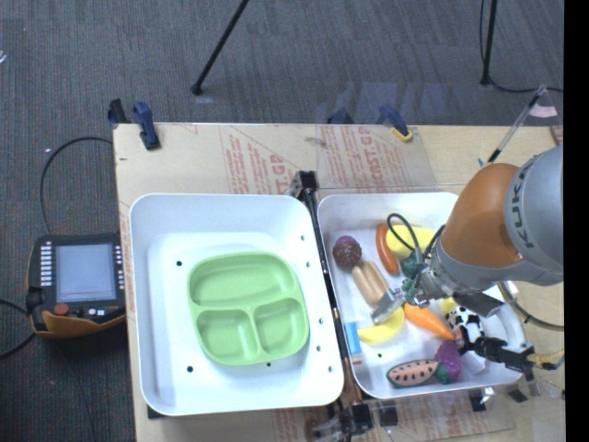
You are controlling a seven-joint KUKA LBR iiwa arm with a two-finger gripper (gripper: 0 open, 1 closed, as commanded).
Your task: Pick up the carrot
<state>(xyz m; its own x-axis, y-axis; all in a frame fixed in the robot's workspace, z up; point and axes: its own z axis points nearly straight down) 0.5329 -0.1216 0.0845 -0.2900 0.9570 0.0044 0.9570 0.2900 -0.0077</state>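
The carrot (428,319) is lying in the right bin (342,217), its orange body angled down toward the right, and toys are crowding it on every side. A yellow banana (380,331) is sitting just to its left, a tan hot dog (369,283) and a dark purple ball (347,250) further up-left of it, and a red-and-yellow piece (390,244) above it. A black-and-white cow figure (466,324) is standing just right of the carrot, with purple grapes (450,358) and a watermelon slice (412,373) below it. The gripper (398,298) is hanging just left of the carrot, over the banana – whether it is open or closed cannot be told, and nothing is visibly held. The arm's orange band (488,215) and grey wrist are covering the bin's right part, hiding whatever lies beneath (a black cable is looping there too). Well left of the carrot, the left bin (152,247) is holding a green divided tray (248,307). Red printing on the cardboard under the bins is too faint to read; part of a letter "K" is showing on the arm – cut off at the edge.
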